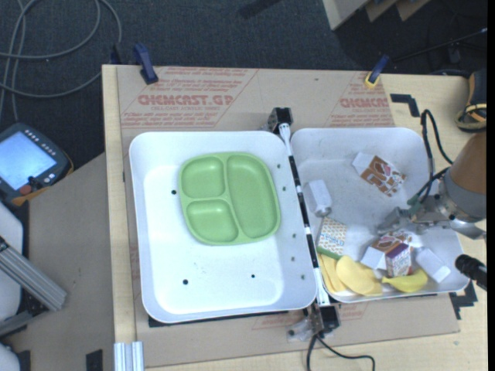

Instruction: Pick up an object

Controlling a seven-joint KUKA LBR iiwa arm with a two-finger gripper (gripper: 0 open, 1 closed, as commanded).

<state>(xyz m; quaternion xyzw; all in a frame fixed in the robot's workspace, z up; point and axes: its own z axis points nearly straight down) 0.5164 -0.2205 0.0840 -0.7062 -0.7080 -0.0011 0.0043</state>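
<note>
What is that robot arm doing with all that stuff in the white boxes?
The robot arm is reaching from the right into the right bin, where its gripper is low among the items. Right by it is a small carton, with a banana along the bin's near edge and a brown-and-white packet farther back. The left bin holds a green divided plate. I can't see it holding anything yet.

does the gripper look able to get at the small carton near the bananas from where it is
Probably yes. The gripper hangs in the right bin just above the small carton, with nothing between them. The bananas crowd the carton's lower side, which may hamper a clean grasp.
</note>
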